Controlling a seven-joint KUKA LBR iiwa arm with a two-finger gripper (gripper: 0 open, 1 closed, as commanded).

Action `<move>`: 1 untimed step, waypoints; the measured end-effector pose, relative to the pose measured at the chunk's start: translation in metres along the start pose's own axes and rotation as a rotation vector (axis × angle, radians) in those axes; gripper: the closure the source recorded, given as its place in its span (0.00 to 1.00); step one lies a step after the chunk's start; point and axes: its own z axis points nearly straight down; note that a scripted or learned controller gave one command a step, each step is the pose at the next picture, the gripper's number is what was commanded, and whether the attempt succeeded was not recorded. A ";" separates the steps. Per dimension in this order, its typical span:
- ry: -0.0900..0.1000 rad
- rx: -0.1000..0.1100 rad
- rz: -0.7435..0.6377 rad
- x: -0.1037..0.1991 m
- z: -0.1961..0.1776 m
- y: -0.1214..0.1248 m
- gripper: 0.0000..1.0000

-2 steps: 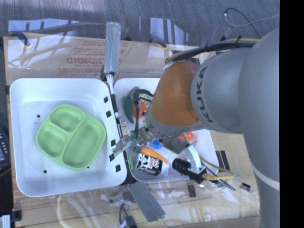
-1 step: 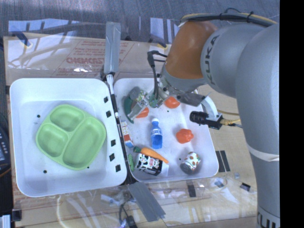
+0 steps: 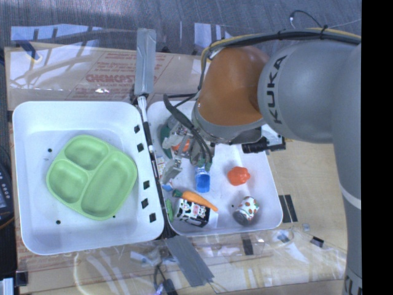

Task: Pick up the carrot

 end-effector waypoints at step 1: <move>0.000 0.000 0.001 0.000 0.000 0.000 0.00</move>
